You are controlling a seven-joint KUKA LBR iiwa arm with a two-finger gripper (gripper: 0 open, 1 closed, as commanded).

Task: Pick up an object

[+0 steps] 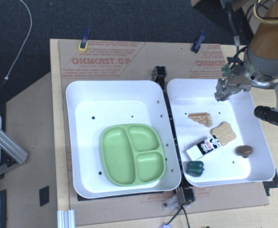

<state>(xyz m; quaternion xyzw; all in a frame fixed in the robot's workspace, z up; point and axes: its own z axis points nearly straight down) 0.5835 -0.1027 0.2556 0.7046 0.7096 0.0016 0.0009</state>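
Nothing has been picked up yet, as far as the view shows: every candidate lies loose on the floor of the right bin [253,172]. A wedge of toast [200,118] sits nearest the gripper, with a bread slice [224,133] just beyond it toward the front right, a black-and-white carton [203,147] touching or nearly touching that slice, a brown lump [245,150] by the right wall, and a green pepper [194,167] at the front left corner. The gripper [223,95] hangs over the bin's back part, above bare floor, apart from the toast and well apart from the rest; nothing is seen between its fingers, but they are small and dark here, so whether they are spread or closed cannot be told. The left bin [82,108] holds a green divided plate [133,154], which lies across the divider from the arm. What is left looks like the whole job: choosing a target, descending, closing and lifting.
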